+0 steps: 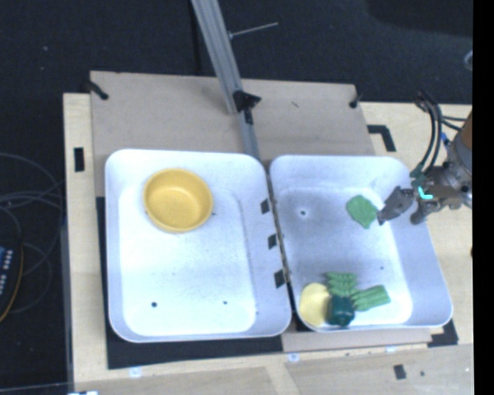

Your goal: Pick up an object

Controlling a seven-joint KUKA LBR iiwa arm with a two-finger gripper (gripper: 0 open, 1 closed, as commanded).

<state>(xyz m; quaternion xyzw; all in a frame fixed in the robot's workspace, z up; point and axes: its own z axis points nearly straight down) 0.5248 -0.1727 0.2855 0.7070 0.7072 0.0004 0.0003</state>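
- Bins: two shallow white bins sit side by side on the tabletop, the left bin touching the right bin along a shared middle edge.
- Right bin is the landmark: a small light-green object lies in its far half, toward its right wall.
- Tool hangs over the right bin's right rim, just beside that light-green object; its two dark fingers stand apart, one tip near the object's right edge, with nothing between them.
- At the right bin's near edge a cluster lies together: a pale yellow round piece, a dark teal piece touching it, a ridged green piece just behind, and a green block to the right.
- Left of the right bin, in the other bin's far part, a yellow bowl sits upright.
- Beyond the right bin's far left corner, a grey metal rail runs away at a slant.
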